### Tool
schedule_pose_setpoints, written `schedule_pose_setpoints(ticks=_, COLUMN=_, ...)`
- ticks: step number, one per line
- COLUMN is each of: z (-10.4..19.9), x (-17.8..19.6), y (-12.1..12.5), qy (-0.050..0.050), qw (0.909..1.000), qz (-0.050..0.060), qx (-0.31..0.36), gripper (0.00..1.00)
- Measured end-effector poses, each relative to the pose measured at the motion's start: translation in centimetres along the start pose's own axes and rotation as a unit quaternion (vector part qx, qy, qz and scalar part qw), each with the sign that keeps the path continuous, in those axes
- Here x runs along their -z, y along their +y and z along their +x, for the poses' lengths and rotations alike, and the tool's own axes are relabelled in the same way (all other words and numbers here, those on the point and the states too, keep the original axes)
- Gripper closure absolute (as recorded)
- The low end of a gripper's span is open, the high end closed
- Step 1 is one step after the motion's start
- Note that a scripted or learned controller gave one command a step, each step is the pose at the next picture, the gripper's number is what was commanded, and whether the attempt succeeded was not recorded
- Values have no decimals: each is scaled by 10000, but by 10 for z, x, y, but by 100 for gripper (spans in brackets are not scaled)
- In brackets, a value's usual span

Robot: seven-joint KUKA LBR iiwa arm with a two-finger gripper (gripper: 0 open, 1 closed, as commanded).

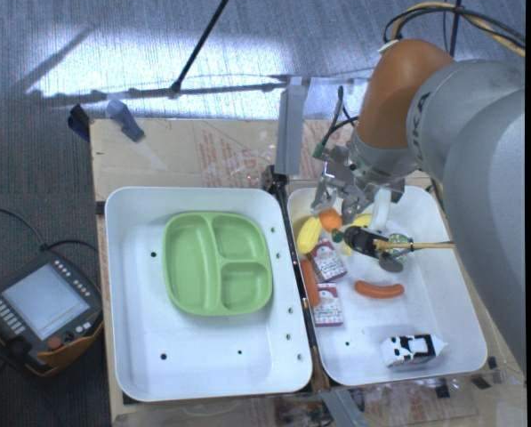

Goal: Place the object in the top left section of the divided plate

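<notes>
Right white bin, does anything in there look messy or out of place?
The toy food in the right white bin is jumbled under the gripper: yellow corn cob, small carton, red sausage. The green divided plate sits askew.

The green plate (217, 262) looks like matt moulded plastic, and both white bins (132, 327) are smooth plastic with a slight sheen. The surface (194, 154) under them looks like plain brown cardboard or wood, dull. The arm (465, 114) has a smooth grey shell and a glossy orange band.
</notes>
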State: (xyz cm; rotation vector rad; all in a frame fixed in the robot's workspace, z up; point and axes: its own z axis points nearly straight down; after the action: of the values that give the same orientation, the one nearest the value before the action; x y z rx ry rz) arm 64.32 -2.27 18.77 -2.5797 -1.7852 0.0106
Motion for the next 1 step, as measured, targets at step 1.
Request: schedule_pose_setpoints(ticks=1, z=63, x=-2, y=-24, qy=9, qw=9997, qz=-11, qx=-253, gripper=100)
